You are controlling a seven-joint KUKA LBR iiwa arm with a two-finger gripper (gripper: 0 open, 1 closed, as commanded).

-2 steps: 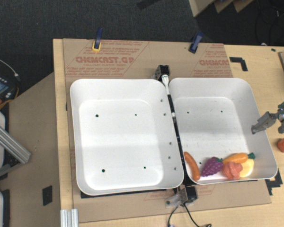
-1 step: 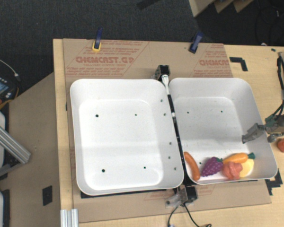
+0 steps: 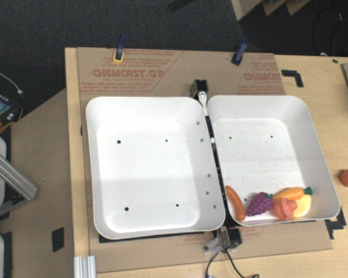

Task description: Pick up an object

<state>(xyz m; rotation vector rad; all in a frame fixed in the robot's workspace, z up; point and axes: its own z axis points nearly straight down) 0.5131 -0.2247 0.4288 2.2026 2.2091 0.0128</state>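
Sitting nearest the camera, at the near end of the seam between the two bins: a small black clip point(image 3: 228, 237) with a cable trailing off below it.

Right bin point(image 3: 319, 138): holding a cluster of toy food, all crowding against its near wall.
- Toy sausage point(image 3: 235, 203), orange-brown, lying at a slant at the left end of the cluster, beside the seam.
- Bunch of toy grapes point(image 3: 260, 203), purple, lying just right of the sausage.
- Toy carrot point(image 3: 290, 193), orange with a green tip, resting across the top of the pile.
- Red piece point(image 3: 283, 209) and yellow piece point(image 3: 302, 207), touching each other under the carrot; what they are is too small to tell.

Left bin point(image 3: 104, 155): lying alongside the right bin, showing bare white floor with a few dark dots.

Bench point(image 3: 162, 68): a cardboard sheet lying under both bins, with two blue clamps point(image 3: 240, 51) gripping its far edge. One small orange-red item point(image 3: 347, 178) is sitting on the bench to the right of the right bin.

Pincer: whether it is released or clenched cannot be told.

Progress, as a judgement: nothing is being lifted, and every toy is resting on a surface. Choosing a piece, descending, closing and raising are all remaining. The tight pile against the wall is likely making a clean grasp awkward.
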